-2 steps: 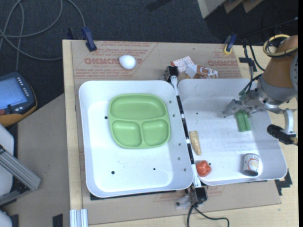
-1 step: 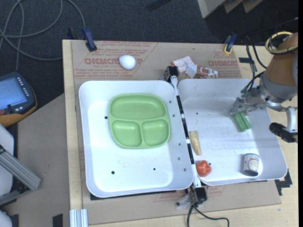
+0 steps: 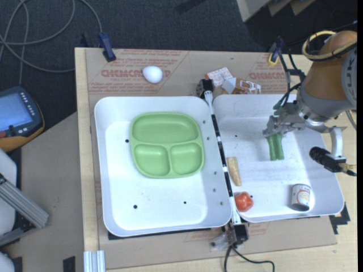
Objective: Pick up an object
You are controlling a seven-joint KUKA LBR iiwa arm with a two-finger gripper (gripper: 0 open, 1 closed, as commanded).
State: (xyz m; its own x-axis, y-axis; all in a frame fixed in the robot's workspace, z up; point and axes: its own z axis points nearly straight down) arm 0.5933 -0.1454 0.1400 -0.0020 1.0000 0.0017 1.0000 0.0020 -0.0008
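The right bin (image 3: pixel 317 208) holds several small items. A green stick-shaped object (image 3: pixel 276 148) lies near its middle, pointing toward the front. A tan stick (image 3: pixel 233 171) lies along the bin's left wall, a small red item (image 3: pixel 244 202) sits in the front left corner, and a small can (image 3: pixel 301 197) stands at the front right. My gripper (image 3: pixel 279 128) hangs right over the far end of the green stick, touching or nearly touching it. The grey wrist and orange band rise behind it to the right.
The left bin (image 3: pixel 113 208) carries a green divided plate (image 3: pixel 168 144). On the bench behind the bins lie a white egg-shaped object (image 3: pixel 152 73) and crumpled wrappers (image 3: pixel 228 80). Blue clamps (image 3: pixel 106 45) grip the back edge. A black part (image 3: pixel 326 158) juts over the right bin's right side.
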